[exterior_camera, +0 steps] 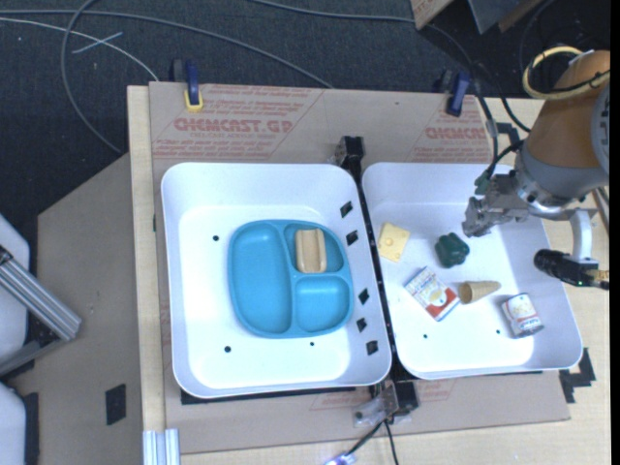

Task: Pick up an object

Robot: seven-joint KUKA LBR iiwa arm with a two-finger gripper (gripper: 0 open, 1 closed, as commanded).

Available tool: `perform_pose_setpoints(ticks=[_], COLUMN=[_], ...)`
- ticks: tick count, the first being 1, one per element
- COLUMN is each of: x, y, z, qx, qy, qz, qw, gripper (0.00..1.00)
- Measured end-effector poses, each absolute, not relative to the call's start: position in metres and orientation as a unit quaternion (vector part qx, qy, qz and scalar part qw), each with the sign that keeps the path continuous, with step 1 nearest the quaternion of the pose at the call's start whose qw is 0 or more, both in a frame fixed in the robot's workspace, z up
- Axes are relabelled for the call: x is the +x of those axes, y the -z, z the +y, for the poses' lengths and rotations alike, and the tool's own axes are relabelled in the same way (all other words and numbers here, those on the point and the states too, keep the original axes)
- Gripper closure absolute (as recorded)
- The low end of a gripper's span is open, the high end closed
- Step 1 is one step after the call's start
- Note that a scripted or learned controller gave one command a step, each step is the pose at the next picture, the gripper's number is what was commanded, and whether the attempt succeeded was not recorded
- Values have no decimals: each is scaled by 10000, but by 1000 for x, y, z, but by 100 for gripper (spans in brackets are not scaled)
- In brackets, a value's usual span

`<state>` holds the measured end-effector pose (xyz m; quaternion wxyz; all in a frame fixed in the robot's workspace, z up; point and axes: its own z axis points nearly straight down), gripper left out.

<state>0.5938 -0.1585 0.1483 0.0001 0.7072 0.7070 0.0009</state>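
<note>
right bin [552, 356]: shallow and white, on the bench [145, 289], five loose things lying apart from one another across its floor

gripper [478, 223]: hangs over the upper right part of the right bin, near its back wall, just above and right of the green lump; cannot tell whether it is released or clenched, and nothing shows in its grip

open room, right bin: bare floor along the near edge and in the upper left corner; the far right side is crowded by the arm [567, 129] and a black fitting [562, 264]

green lump [451, 250]: dark, rounded, nearest thing to the gripper, apart from the yellow block

yellow block [393, 242]: pale, close to the divider between the bins

red and white packet [432, 293]: lies flat near the middle, just left of the cone

cone [478, 291]: tan, on its side, tip pointing right

small can [521, 315]: white, tilted, near the right wall

left bin [194, 356]: holds one blue divided plate [266, 284], with bare white floor all round it

plate contents: one tan bread-like piece [310, 250] in the upper right compartment

count: two bins, one plate, six small things in all

bench edges: two blue clamps [193, 83] at the back edge
</note>
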Motion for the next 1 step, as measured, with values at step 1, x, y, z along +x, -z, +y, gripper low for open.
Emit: perform_pose_setpoints(ticks=[1], x=[589], y=[-194], z=[-160], qx=[7070], qy=[-11], qz=[7072], qw=[18], gripper=[100])
